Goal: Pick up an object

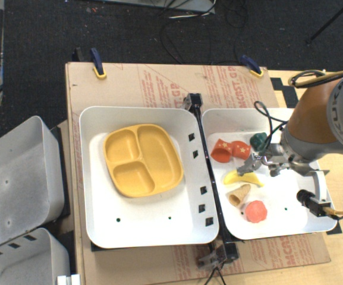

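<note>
The right bin [290,218] holds several small toys: a red piece [229,150], a teal piece [258,140], a yellow banana [242,179], a tan cone [238,193] and a pink-red ball [255,211]. My gripper [264,162] hangs low over the middle of this bin, just right of the red piece and directly above the banana's right end. The grey wrist and its cables cover part of the gripper. Nothing can be seen held in it.
The left bin [100,218] holds a yellow divided plate [142,159]. A black divider [204,159] runs between the bins. The arm's orange band [314,117] rises over the right bin's far right side. White tubs [16,171] stand off the bench at left.
</note>
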`<state>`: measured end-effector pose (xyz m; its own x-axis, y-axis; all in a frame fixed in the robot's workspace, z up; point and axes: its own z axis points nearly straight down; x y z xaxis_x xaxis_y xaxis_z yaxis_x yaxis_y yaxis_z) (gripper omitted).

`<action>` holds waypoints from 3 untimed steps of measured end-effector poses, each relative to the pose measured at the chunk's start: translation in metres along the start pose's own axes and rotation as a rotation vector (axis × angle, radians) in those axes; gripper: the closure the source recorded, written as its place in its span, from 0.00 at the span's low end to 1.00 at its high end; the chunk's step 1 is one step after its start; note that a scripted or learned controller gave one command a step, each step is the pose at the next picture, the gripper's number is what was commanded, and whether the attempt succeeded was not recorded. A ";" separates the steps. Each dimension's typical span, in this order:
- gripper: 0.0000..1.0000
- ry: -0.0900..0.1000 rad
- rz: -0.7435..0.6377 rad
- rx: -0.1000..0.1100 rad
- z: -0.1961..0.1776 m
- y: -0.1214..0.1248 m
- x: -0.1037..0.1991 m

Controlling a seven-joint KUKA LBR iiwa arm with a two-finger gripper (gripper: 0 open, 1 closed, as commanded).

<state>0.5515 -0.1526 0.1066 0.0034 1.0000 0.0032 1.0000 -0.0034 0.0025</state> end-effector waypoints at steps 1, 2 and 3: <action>1.00 -0.003 -0.003 -0.009 -0.015 0.003 0.001; 1.00 -0.005 -0.006 -0.002 -0.057 0.003 0.004; 1.00 -0.005 -0.006 -0.002 -0.104 0.004 0.004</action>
<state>0.5553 -0.1486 0.2108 -0.0028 1.0000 -0.0019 1.0000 0.0028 0.0050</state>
